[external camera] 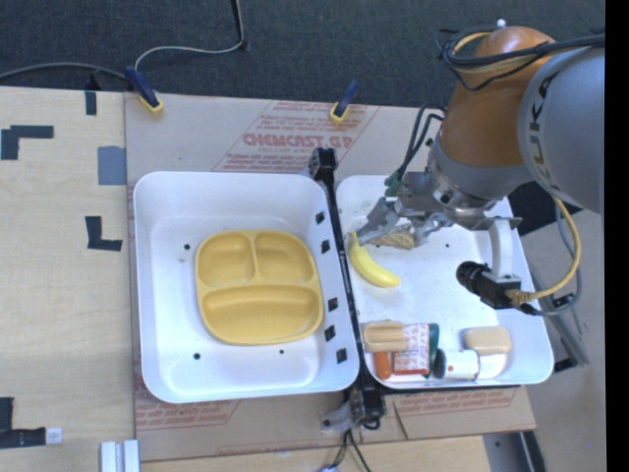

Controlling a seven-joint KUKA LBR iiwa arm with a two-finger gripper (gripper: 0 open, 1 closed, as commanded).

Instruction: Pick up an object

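Brown cardboard (285, 144) reads "CHEMCAST"; tool (396, 226) over the banana (371, 266), grip state unclear.

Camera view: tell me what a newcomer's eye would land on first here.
The big grey arm with its orange band reaches in from the right, its hand low over the right bin beside a small tan object. The yellow divided plate in the middle of the left bin stands out next. A yellow banana lies near the right bin's left wall, just below the hand.
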